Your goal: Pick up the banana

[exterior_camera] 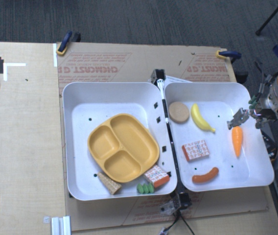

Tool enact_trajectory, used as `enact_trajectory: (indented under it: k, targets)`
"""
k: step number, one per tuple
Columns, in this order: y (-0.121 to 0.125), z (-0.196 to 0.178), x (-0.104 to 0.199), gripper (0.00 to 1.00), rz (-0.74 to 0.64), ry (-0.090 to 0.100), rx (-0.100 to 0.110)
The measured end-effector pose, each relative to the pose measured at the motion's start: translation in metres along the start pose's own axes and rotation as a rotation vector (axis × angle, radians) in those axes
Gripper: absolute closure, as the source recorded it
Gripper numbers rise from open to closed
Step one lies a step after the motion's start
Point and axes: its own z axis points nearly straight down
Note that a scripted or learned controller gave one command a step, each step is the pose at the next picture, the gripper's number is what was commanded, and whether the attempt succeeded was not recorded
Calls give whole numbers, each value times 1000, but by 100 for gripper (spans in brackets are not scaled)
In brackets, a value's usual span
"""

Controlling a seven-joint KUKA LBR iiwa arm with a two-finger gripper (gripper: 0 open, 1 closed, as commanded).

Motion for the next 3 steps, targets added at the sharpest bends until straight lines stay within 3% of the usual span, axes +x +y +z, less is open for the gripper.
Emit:
enact_trajectory:
  k: [1, 2, 3]
  targets:
    - [69, 51, 31, 0, 237, 0, 0]
    - [63, 107, 94, 0, 140, 0, 1]
    - [63, 97, 93, 100, 140, 0, 1]
